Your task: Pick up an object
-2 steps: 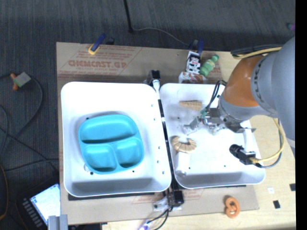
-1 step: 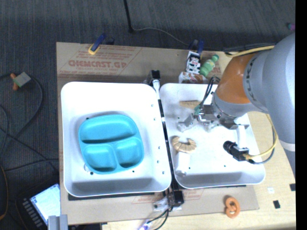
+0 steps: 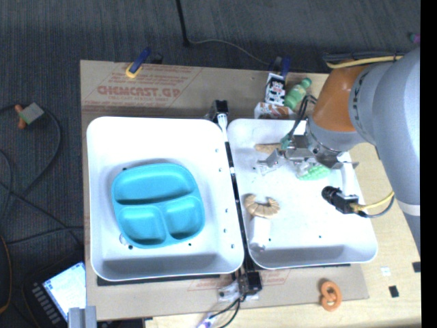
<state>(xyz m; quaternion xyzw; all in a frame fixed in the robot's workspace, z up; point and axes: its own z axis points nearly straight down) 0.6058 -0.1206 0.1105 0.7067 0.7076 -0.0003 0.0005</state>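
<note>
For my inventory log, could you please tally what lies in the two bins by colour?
Blue: 1, the divided tray in the left bin.
Tan: 1, the curved piece in the right bin.
Green: 1, the item under the arm.
Total: 3.

Both white bins, left (image 3: 102, 183) and right (image 3: 355, 241), look like smooth, slightly glossy plastic; the blue divided tray (image 3: 158, 203) is smooth matt plastic. The desk (image 3: 136, 91) is covered in matt brown cardboard printed in red, on rough dark grey carpet (image 3: 68, 19). Arm shell (image 3: 396, 115) looks smooth satin grey, its orange band (image 3: 336, 104) glossy.
</note>
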